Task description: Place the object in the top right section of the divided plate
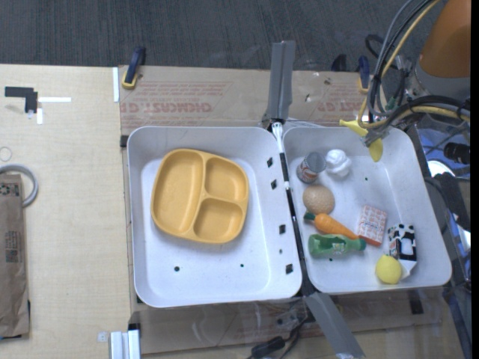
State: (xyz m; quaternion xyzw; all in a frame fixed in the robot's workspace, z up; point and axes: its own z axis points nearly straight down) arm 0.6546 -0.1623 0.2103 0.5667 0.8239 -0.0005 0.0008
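Near edge, right bin [434, 223]: lemon [388, 269] at 5 o'clock, cow-print carton [405, 242] touching it, green bottle [334, 245] and carrot [334, 225] mid-bin. Beyond: pink packet [372, 220], potato [319, 199], can [308, 169], white lump [337, 161] at 11 o'clock. Candidates loose, none picked; target object not specified.

Left bin [150, 268]: divided plate [200, 195] centred, top right section at 1 o'clock, bare, ready for drop.

Far: my end effector [372, 134] over right bin's 1 o'clock rim, likely staging clear of clutter. Fingers apart or together: cannot tell.

Blue clamp [134, 66] on cardboard sheet [202, 96]; brown paper bag [13, 260] at far left.
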